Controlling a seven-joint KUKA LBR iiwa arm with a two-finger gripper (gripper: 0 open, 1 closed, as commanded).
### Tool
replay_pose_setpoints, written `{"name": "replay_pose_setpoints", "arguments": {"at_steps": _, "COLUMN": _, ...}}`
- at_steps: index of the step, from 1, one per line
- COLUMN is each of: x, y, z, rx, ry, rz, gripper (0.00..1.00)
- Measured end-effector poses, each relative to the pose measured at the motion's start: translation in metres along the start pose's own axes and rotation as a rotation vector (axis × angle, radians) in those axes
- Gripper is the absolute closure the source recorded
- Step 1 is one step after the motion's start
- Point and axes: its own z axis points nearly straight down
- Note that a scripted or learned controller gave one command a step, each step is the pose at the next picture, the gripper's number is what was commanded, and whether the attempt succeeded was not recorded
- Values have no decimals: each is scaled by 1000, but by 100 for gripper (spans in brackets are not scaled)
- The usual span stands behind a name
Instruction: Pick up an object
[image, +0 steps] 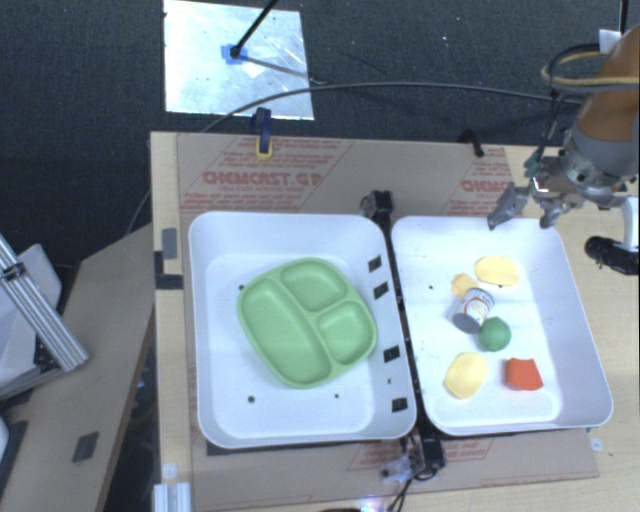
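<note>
Nearest, in the right bin (575, 300), orange block (522, 373) beside yellow lump (465, 374); green ball (494, 334) just behind, touching a small jar (474, 304); farthest, gripper (528, 209) over the bin's back rim, jaws spread, pinching nothing.

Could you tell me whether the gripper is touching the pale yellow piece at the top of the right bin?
Apart. In the camera view the open gripper hangs over the bin's far rim, with bare white floor between it and the pale yellow piece.

Arm (600, 110) enters from right edge, upper corner; orange band above grey wrist. Gripper (528, 210) points down-left, 2 fingers (505, 208) spread apart, nothing between them.
</note>
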Motion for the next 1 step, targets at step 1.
{"name": "replay_pose_setpoints", "arguments": {"at_steps": 1, "x": 1, "y": 3, "z": -8, "rx": -12, "ry": -2, "rz": -2, "gripper": 0}}
